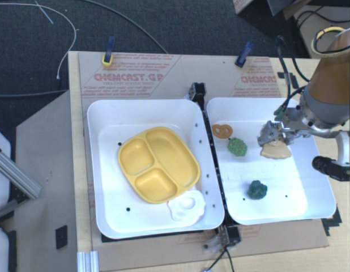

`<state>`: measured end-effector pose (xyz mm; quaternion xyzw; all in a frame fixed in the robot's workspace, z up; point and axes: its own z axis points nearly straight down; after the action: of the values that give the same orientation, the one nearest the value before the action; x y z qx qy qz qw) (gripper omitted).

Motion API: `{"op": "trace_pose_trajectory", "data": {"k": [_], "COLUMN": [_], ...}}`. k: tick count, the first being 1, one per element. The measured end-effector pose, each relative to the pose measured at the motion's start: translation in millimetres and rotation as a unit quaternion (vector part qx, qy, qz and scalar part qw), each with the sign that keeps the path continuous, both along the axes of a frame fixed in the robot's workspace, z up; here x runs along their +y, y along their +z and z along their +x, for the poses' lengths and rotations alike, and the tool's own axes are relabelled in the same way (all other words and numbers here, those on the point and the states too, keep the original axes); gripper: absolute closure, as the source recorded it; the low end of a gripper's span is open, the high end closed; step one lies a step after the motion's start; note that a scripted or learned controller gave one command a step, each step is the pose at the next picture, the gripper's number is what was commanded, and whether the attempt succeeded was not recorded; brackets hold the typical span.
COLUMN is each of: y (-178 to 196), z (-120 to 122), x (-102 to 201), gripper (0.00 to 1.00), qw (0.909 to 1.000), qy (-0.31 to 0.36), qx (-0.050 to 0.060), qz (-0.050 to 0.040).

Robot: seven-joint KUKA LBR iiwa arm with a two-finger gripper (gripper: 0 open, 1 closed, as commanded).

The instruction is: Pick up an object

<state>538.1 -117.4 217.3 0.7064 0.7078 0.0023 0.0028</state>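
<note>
Tan flat piece (276, 151), right of centre, sits under the gripper (272, 135); jaw state unclear; next, close and lift.

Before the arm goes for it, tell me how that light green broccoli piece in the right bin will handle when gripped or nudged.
The light green broccoli looks like a small toy, so probably light and easy to lift. Its lumpy, rounded shape may let fingers slip off or make it roll when pushed. It lies apart from the pretzel, so a nudge toward the right bin's middle likely disturbs nothing.
</note>
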Motion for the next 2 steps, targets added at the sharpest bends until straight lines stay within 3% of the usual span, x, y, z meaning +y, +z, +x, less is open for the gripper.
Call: {"op": "trace_pose_trajectory", "data": {"k": [1,2], "y": [5.0,9.6], "z": [0.7,-9.4], "x": [0.4,63.0], "gripper": [1.00,1.00], "qw": [1.0000,1.0000], "qy": [-0.001,0.002], "qx": [0.003,0.005], "qz": [0.0006,0.0024]}}
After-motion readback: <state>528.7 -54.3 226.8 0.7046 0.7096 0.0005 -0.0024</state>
